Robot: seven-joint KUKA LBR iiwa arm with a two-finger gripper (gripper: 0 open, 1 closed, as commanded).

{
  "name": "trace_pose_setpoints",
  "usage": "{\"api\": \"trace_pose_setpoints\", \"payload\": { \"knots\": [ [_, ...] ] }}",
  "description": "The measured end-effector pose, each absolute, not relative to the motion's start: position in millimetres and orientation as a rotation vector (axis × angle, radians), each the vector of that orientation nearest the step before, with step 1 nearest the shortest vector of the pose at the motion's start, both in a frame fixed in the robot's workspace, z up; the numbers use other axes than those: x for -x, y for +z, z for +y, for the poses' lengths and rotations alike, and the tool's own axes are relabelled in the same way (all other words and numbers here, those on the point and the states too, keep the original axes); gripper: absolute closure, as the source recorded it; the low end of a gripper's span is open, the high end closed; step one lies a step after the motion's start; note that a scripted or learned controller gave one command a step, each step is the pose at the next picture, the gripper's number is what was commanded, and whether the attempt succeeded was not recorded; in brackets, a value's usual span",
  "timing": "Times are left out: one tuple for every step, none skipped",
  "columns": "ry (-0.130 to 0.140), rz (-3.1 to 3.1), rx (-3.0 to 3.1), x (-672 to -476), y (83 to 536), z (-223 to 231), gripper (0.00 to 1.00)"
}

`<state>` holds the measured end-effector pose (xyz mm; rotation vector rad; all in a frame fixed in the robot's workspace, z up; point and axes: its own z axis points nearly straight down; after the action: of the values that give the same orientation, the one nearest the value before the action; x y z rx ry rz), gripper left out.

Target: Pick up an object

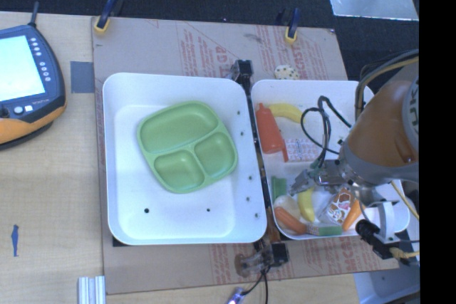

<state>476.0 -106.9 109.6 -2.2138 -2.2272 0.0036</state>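
The right bin (306, 87) holds several small items. An orange-red bottle (269, 130) lies along its left wall, with a yellow banana (287, 111) at the back and a pale packet (302, 149) mid-bin. At the front lie an orange carrot (289, 219), a small yellow piece (306, 206), a green piece (278, 188) and a clear wrapped item (340, 210). My gripper (311, 183) hangs low over the front of this bin, just above the yellow piece. The arm's orange band (385, 132) hides the bin's right side.
The left bin (125, 217) holds a green divided plate (187, 146). A handheld pendant (25, 89) lies at the far left of the bench. Black cables (320, 121) loop over the right bin. Clamps (291, 25) hold the board's back edge.
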Motion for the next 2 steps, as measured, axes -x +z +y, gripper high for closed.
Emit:
{"api": "trace_pose_setpoints", "payload": {
  "knots": [
    [0.004,-2.227,2.212,-475.7,91,-97,0.0],
    [0.006,-2.232,2.207,-476.3,101,-98,1.0]
  ]
}}
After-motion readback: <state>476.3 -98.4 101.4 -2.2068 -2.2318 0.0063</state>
